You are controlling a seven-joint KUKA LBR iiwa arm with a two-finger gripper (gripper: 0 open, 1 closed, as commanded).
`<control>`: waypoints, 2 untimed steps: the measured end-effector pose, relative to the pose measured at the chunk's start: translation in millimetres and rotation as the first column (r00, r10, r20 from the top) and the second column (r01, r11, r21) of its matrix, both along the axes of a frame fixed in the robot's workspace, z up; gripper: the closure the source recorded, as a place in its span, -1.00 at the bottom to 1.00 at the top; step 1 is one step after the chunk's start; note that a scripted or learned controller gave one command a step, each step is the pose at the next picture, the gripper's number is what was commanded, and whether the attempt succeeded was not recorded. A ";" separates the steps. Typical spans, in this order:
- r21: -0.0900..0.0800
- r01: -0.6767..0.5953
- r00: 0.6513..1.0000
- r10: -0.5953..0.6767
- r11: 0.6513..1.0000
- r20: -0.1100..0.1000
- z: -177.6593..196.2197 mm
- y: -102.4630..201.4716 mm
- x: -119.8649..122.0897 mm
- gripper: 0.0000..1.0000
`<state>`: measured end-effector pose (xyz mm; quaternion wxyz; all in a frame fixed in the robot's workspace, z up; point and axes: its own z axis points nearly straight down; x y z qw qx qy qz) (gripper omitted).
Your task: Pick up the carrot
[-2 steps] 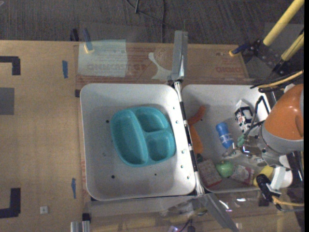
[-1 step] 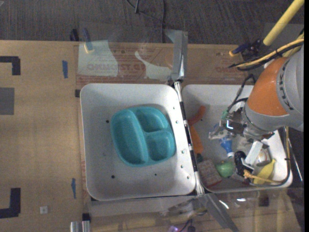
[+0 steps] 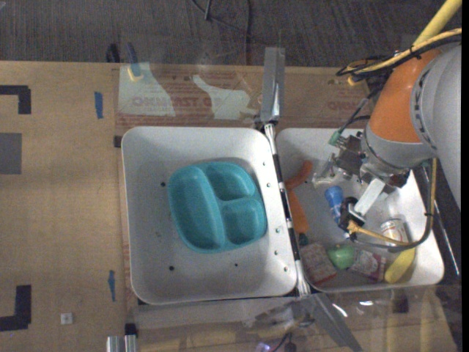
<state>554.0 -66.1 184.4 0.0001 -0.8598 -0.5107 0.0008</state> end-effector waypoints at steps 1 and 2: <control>0.002 -0.123 0.992 0.123 0.992 -0.002 -88.6 -84.3 14.0 -1.00; 0.013 -0.063 0.998 0.063 0.998 0.011 -94.4 -139.3 -15.8 -1.00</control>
